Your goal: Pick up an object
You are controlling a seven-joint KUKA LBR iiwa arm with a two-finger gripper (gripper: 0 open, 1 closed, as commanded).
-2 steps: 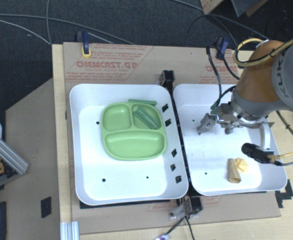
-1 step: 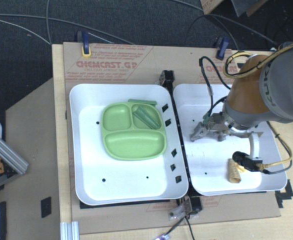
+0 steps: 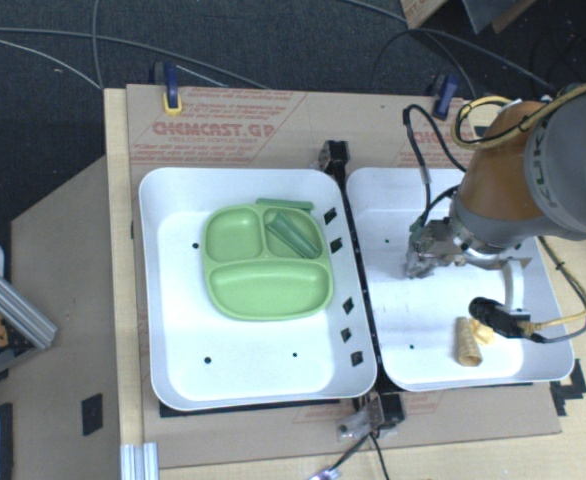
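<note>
Nearest us, we note a tan object (image 3: 468, 340) lying in the right bin (image 3: 403, 368) near its front edge. Beyond it the gripper (image 3: 423, 260) hangs over that bin; we cannot tell its state. A green divided plate (image 3: 263, 268) occupies the left bin (image 3: 173, 358).

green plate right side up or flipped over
Right side up: the green plate lies flat in the left bin, its three compartments facing the camera.
</note>
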